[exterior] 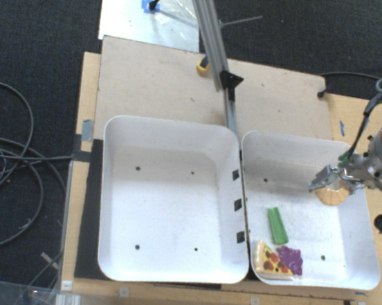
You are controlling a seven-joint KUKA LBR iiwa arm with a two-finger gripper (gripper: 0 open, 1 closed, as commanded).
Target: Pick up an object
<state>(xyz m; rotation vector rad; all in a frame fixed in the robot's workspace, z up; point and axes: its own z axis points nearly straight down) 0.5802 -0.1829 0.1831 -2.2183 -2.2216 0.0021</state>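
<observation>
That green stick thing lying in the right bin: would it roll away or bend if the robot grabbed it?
The green stick looks like a flat-sided bar lying flat on the right bin floor, so it would probably slide rather than roll. Its straight edges suggest it is stiff. It looks small, so likely light; its narrow width should suit the gripper.

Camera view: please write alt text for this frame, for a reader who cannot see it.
A grey robot arm reaches in from the right, its gripper low over a tan rounded object near the back of the right bin. Nearer the front of that bin lie a green block, a purple piece and a pizza-slice toy; the left bin sits beside it.
</observation>
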